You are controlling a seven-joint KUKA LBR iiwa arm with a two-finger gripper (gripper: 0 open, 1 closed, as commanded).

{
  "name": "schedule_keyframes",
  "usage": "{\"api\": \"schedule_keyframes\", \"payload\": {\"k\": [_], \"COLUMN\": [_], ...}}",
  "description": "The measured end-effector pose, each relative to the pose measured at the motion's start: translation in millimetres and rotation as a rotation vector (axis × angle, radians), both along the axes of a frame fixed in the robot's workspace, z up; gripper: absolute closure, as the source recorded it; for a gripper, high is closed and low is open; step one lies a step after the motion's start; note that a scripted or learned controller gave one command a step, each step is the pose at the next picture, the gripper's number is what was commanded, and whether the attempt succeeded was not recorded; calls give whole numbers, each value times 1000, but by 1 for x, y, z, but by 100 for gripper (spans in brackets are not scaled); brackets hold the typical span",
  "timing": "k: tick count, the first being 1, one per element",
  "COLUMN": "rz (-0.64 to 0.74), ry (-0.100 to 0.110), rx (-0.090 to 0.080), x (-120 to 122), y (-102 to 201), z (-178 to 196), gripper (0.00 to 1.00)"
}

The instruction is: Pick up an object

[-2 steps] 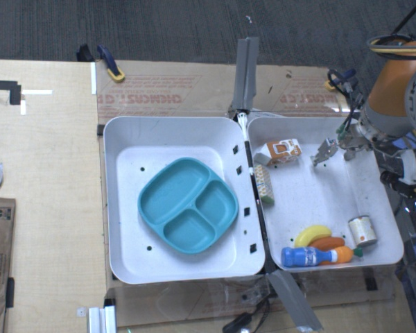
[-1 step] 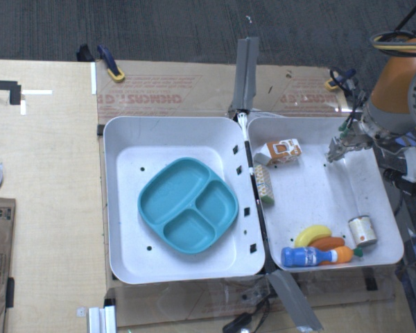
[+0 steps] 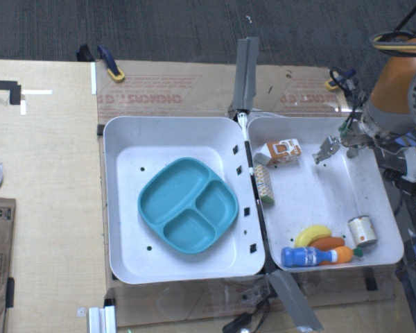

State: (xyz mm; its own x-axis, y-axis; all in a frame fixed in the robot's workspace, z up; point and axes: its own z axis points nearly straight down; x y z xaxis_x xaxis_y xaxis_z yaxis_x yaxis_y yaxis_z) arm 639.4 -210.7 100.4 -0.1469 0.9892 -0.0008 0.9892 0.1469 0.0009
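A: Carton lay by the right bin's back edge; what surrounded it?

B: A bar by the divider; banana, carrot, bottle and can at the front. A blue tray sat in the left bin on the counter.

A: And the claw?

B: Just right of the carton, apart, prongs narrowly parted, holding nothing.

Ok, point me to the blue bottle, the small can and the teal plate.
blue bottle [image 3: 306,257]: camera view, on its blue body.
small can [image 3: 362,231]: camera view, on its side wall.
teal plate [image 3: 168,187]: camera view, on its raised rim, upper left.
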Motion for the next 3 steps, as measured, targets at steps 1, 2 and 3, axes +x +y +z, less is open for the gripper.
{"api": "schedule_keyframes", "payload": {"k": [1,2,3], "rz": [-80,-90,-85], "ry": [2,22,30], "rx": [1,-15,-4], "x": [-6,12,12], "y": [51,87,93], "z": [-9,-11,-4], "gripper": [0,0,100]}}
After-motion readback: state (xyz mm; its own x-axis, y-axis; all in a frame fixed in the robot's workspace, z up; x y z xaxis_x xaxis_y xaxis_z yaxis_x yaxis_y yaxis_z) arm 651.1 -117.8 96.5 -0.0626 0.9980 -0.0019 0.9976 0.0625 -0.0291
